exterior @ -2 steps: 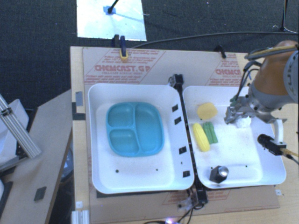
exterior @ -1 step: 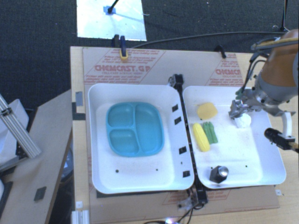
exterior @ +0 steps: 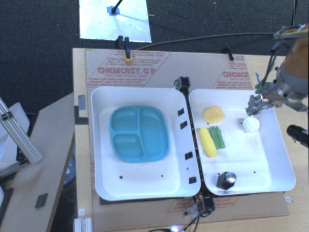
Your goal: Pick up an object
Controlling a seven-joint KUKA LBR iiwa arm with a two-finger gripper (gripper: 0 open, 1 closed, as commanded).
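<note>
The right bin (exterior: 277, 144) holds a yellow rounded piece (exterior: 214, 114), a yellow corn cob (exterior: 208, 142) with a green vegetable (exterior: 217, 137) lying beside it, a small white object (exterior: 251, 124) and a dark metallic object (exterior: 226, 180) near the front wall. My gripper (exterior: 254, 105) hangs over the right bin's far right part, just above and behind the white object. Nothing shows between its fingers.
The left bin (exterior: 104, 178) bears a blue divided plate (exterior: 140, 133). A black divider strip (exterior: 189, 134) runs between the bins. Cables and a blue-and-yellow clamp (exterior: 127, 50) lie on the board behind. A grey bench edge stands at the left.
</note>
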